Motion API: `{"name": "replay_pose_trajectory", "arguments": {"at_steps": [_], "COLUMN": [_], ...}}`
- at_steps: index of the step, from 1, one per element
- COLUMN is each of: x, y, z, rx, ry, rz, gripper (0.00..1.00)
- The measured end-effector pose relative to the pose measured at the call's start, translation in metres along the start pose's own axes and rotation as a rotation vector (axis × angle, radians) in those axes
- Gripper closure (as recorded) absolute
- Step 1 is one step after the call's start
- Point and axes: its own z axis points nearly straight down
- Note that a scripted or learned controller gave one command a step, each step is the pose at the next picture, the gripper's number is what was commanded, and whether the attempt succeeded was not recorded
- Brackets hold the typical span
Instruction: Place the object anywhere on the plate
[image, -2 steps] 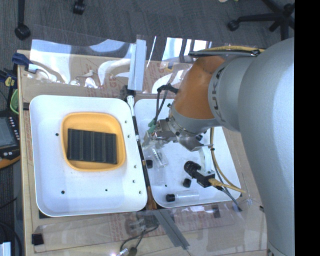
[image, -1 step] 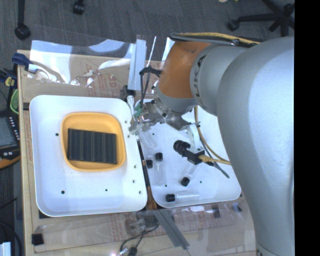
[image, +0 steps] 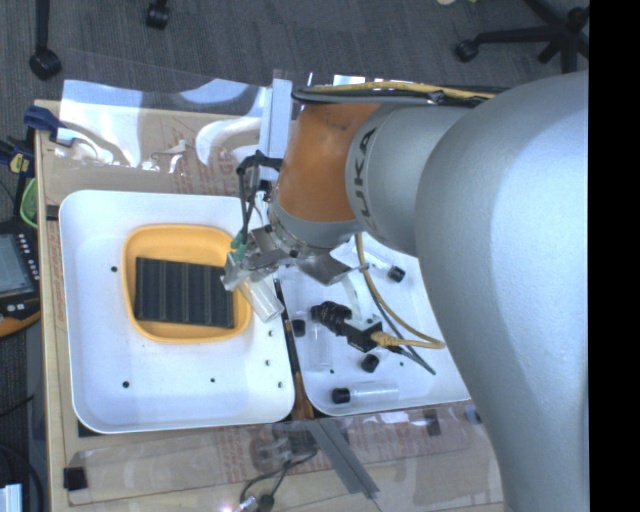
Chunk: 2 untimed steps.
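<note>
A yellow plate (image: 152, 242) lies in the left bin (image: 100, 380). A dark ribbed rectangular object (image: 184, 292) rests flat on the plate and covers most of its middle. My gripper (image: 247, 274) hangs over the plate's right rim, right beside the dark object's right end. A small green bit (image: 238, 243) shows at the gripper's upper side; what it belongs to is unclear. The wrist and the orange band (image: 318, 170) hide the strip between the two bins.
The right bin (image: 440, 385) holds a clear tube with a black cap (image: 366, 395) near its front and a small black piece (image: 397, 272) further back. The arm's grey bulk covers the right side. Crumpled clear plastic (image: 150, 150) lies behind the bins.
</note>
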Motion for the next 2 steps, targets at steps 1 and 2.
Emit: {"name": "replay_pose_trajectory", "arguments": {"at_steps": [1,2], "x": [0.0,-0.06], "y": [0.0,0.047], "z": [0.0,-0.001], "rx": [0.0,-0.003], "ry": [0.0,-0.002], "rz": [0.0,-0.127], "gripper": [0.0,0.0]}}
